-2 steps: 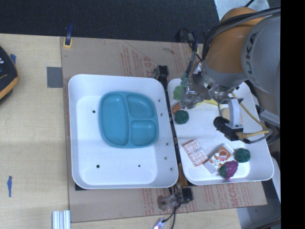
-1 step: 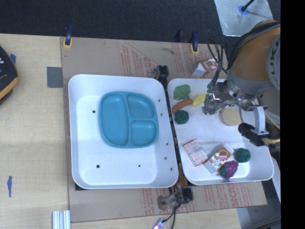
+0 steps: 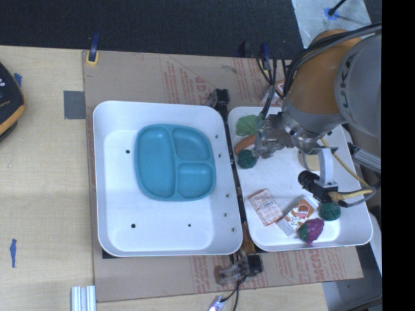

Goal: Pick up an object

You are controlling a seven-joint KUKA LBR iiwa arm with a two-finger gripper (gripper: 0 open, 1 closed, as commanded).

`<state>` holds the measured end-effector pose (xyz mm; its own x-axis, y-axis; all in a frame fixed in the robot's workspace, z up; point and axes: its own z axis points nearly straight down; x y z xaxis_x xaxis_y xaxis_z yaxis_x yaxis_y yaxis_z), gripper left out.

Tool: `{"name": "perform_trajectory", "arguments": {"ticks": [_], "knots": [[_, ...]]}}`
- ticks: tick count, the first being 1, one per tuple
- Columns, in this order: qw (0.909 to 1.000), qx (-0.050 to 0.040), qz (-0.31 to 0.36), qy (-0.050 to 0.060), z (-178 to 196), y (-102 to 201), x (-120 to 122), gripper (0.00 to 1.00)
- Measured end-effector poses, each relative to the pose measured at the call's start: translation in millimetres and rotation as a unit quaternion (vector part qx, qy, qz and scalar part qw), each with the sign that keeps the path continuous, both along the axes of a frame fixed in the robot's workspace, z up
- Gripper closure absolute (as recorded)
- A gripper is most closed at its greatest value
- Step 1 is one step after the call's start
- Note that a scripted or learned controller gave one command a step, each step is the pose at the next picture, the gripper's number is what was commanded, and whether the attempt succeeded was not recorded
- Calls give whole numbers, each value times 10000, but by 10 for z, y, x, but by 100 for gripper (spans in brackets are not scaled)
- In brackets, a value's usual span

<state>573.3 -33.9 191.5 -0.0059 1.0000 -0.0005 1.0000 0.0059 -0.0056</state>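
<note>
Arm reaching into the right bin (image 3: 350, 241).
Left bin (image 3: 104, 173) is holding a blue divided plate (image 3: 175, 162); gripper (image 3: 264, 141) grip cannot be told.

Left bin (image 3: 104, 173): shallow white plastic, holding a blue three-compartment plate (image 3: 175, 161) (tilted slightly).
Bench edge: yellow-black device (image 3: 9, 105), grey tape square (image 3: 74, 104).

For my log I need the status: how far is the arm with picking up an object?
Nothing looks picked yet. The gripper is low in the right bin, next to the green toys. The small box and purple toy lie untouched. Grasping and lifting remain.
</note>
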Motion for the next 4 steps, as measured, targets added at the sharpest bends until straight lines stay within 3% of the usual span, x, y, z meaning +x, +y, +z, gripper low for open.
{"name": "perform_trajectory", "arguments": {"ticks": [1, 2, 3, 4], "knots": [[10000, -7, -12, -4, -792, -594, 350, 100], [10000, 3, -7, -23, 14, -344, 835, 100], [10000, 2, 2, -8, 3, 90, 578, 100], [10000, -8, -15, -3, -571, -773, 219, 100]]}}
